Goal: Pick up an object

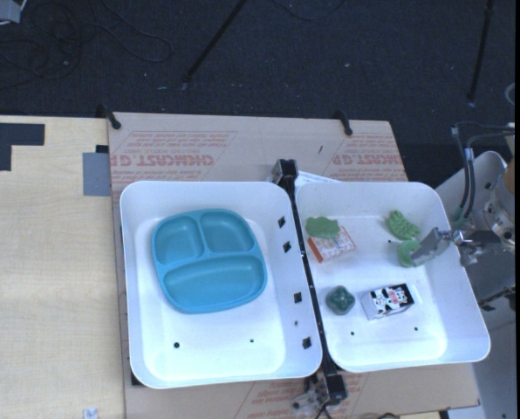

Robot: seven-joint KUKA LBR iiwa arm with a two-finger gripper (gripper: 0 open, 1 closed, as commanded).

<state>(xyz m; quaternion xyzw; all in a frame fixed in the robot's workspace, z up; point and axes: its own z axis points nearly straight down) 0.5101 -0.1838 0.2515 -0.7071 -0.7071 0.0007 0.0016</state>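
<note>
1. Gripper (430,243): reaches in from the right edge over the right side of the right bin (456,321). Only a grey finger-like part is visible, low over the bin floor. Spread or pressed together: cannot tell from this angle.
2. Arm (496,225): grey links and cabling visible at the far right, mostly cut off by the frame edge.
3. Small green object (408,253): touching or just beside the gripper tip on its left. Not visibly between the fingers; grasp not confirmed.
4. Green ridged object (402,223): just beyond the small one, toward the far side of the right bin.
5. Green leafy object (323,228): far left area of the right bin, lying partly on an orange-and-white packet (334,246).
6. Dark green round object (339,300): near left area of the right bin.
7. Black-and-white box (390,301): just right of the round object, lying flat and tilted.
8. Left bin (147,339): holds a blue divided plate (209,259), three compartments, sitting toward the far side.
9. Both bins rest on a cardboard sheet (173,151) atop a light wood bench (42,278).
</note>
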